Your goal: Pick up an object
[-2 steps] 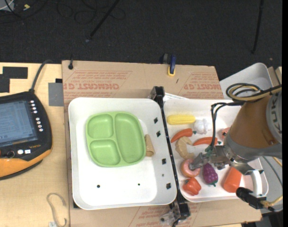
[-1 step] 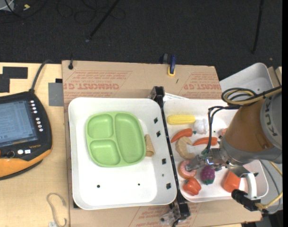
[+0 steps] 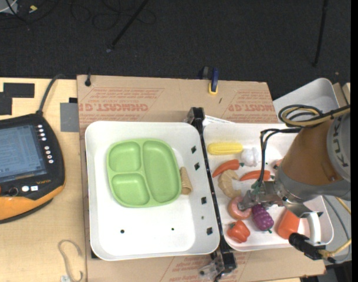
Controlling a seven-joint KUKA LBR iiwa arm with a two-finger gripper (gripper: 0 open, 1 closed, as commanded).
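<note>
Two upside-down "CHEMCAST" stamps (image 3: 121, 106) are showing on the cardboard; the arm (image 3: 311, 160) is covering the right bin (image 3: 226, 135) — the jaws' state I cannot tell.

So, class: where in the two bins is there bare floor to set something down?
Left bin: bare floor in front of the green divided plate, and a strip behind it. Right bin: crowded with the corn, red pepper, purple grapes and the end effector; only its far corner is free.
</note>
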